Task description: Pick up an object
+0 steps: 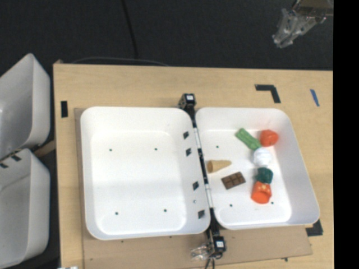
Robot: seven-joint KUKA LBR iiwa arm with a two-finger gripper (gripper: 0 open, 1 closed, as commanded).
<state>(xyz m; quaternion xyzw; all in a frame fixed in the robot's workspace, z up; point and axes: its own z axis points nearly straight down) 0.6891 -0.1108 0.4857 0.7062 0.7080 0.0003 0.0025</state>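
Objects in the right bin (297, 206) lie well apart from the tool (289, 29).

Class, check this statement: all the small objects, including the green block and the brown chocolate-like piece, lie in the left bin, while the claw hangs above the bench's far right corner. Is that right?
Not quite. The camera view shows the green block and the brown piece in the right bin, not the left bin. The claw does hang above the far right corner.
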